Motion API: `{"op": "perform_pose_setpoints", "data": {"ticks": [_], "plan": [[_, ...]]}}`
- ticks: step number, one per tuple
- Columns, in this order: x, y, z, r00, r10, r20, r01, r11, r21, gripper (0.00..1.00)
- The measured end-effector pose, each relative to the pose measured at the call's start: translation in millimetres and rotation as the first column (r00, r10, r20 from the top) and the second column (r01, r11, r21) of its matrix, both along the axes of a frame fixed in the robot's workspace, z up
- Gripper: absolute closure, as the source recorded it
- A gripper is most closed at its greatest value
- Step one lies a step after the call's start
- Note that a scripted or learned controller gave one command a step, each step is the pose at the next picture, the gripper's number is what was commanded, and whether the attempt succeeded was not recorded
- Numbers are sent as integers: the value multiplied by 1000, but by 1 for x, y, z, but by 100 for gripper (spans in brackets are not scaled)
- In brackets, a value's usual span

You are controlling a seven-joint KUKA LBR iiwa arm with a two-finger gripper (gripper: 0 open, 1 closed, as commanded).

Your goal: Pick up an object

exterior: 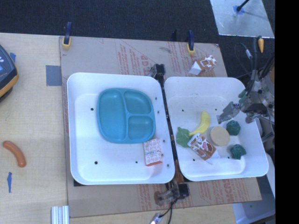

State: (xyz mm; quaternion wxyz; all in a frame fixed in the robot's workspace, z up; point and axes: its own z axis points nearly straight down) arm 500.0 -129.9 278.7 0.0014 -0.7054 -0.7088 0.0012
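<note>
You are looking down at a slant on a worktop (32,45) carrying two shallow white bins side by side. The left bin (84,169) holds a blue divided plate (125,115) near its middle and a small red-and-white packet (153,151) just below the plate's lower right corner.

The right bin (187,90) holds the cluster you can pick from: a yellow banana (202,123), a green leafy toy (182,136) touching its lower end, a brown-and-white carton (202,146) lying on its side, a tan round disc (219,136) just beside the carton, and two dark green lumps (233,127) (238,150) near the bin's right wall.

The tool (238,112) sits at the right bin's right side, above the upper green lump and close to the disc. Its grey parts blur together, so you cannot tell whether it is wide or narrow, and nothing is visibly held in it.

Outside the bins, an orange sausage (14,153) lies on the worktop at far left, and another small carton (203,65) rests on the cardboard above the right bin.

As a judgement, the pick is not yet done: every object appears to lie in place, and the grasp and lift are left.
</note>
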Motion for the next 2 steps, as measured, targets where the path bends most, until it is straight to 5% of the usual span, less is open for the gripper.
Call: {"op": "perform_pose_setpoints", "data": {"ticks": [1, 2], "plan": [[21, 6, -170, 1000, 0, -2, 0, 1000, 0, 0], [66, 14, -185, 1000, 1, 1, -1, 1000, -1, 0]]}}
